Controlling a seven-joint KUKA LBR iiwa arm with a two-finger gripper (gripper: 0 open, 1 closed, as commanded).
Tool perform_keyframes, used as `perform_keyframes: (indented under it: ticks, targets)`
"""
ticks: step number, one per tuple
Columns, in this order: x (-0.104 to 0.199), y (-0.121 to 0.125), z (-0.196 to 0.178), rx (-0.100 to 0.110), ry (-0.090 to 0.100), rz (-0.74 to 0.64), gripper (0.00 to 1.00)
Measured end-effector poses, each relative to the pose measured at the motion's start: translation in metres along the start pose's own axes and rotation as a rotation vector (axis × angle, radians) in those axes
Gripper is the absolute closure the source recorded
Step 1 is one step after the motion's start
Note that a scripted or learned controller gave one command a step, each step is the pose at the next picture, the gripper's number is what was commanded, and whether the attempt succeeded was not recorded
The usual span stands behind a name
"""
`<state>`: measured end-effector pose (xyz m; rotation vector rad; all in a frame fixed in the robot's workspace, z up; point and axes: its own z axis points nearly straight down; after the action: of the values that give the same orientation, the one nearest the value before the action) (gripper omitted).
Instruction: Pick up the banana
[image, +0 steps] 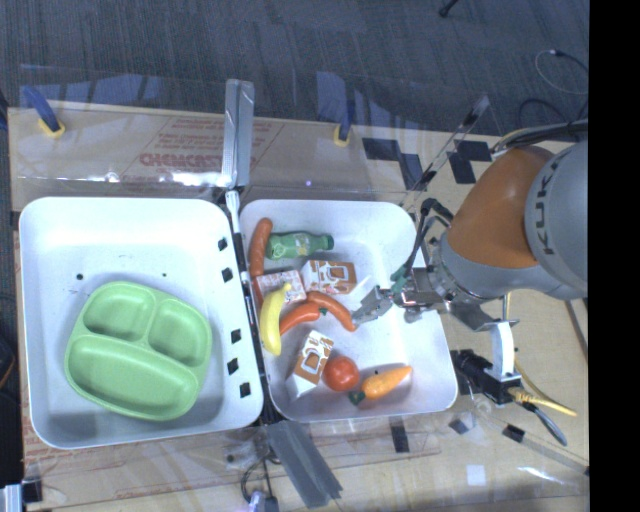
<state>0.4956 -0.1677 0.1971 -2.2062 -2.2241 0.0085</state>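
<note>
Near the middle of the frame, the banana (271, 318) lies by the left wall of the right bin (425, 392), so the hand (372, 305), fingers apart and holding nothing, must reach past other food.

Yellow banana (271, 318) lies lengthwise along right bin's left wall

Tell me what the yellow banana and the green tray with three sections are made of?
The curved yellow banana looks like smooth plastic toy food: even colour, soft sheen, no brown spots, though real fruit can't be ruled out. The pale green three-section tray looks like moulded matte plastic, with rounded edges and one flat colour.
</note>
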Motion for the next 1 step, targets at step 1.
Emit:
perform_keyframes:
  ticks: [1]
  targets:
    - [0.0600, 0.0527, 0.0723, 0.002, -0.001, 0.123, 0.00]
